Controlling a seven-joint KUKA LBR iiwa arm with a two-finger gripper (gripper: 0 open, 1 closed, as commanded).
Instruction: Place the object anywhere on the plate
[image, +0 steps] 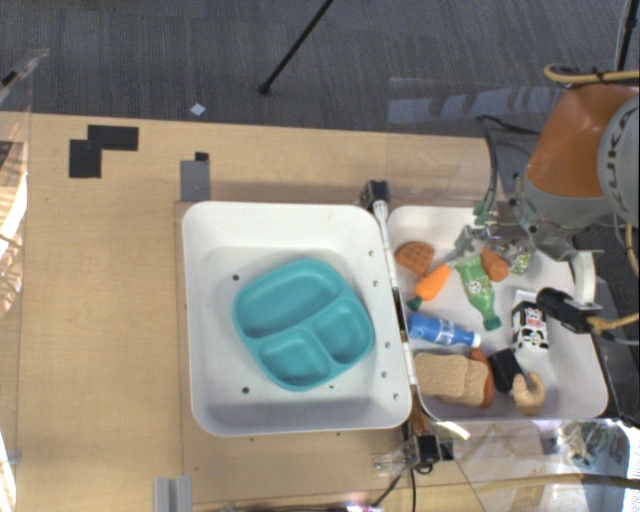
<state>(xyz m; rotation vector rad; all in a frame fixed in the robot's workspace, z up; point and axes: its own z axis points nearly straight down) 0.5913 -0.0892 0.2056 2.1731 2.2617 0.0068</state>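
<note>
Currently hand (497, 232) low over far end of right white bin (598, 395); finger spread cannot be told, metal parts blur together. Nothing seen between fingers. Nearest candidates: green plastic bottle (478, 292) just below hand, long axis running toward near edge; small orange-brown piece (494, 264) touching its cap end; orange toy carrot (433, 284) to left. Teal three-compartment plate (300, 323) in left white bin (210, 300), well left of hand. Transfer must cross divider between bins.
</note>
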